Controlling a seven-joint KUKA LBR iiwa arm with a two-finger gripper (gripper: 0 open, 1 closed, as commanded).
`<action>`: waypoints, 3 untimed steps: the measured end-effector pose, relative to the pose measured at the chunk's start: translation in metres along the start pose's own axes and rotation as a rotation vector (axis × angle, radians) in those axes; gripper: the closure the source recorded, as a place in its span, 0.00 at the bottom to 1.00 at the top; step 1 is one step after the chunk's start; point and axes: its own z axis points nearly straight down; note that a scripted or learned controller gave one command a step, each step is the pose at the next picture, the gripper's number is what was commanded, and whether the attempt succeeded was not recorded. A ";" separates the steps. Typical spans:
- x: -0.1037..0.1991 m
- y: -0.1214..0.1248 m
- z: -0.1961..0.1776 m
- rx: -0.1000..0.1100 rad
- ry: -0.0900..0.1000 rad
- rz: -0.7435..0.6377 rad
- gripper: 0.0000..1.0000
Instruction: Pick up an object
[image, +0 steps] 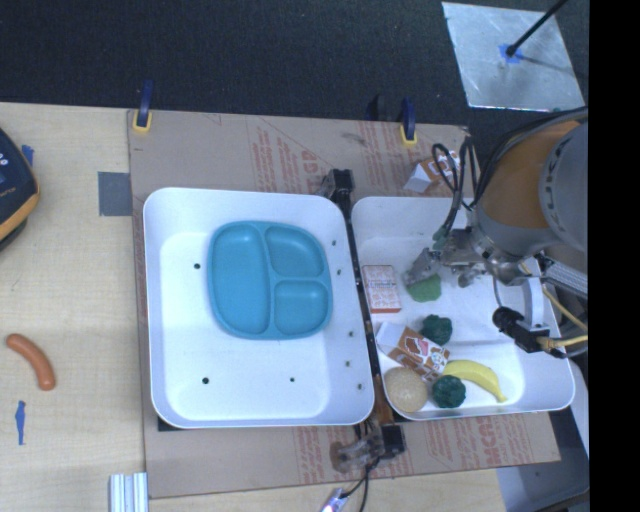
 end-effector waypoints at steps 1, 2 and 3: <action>-0.001 0.000 -0.010 0.000 0.000 -0.001 1.00; -0.001 0.000 -0.010 0.000 0.000 -0.001 0.00; -0.002 0.016 0.010 -0.006 -0.001 0.000 0.00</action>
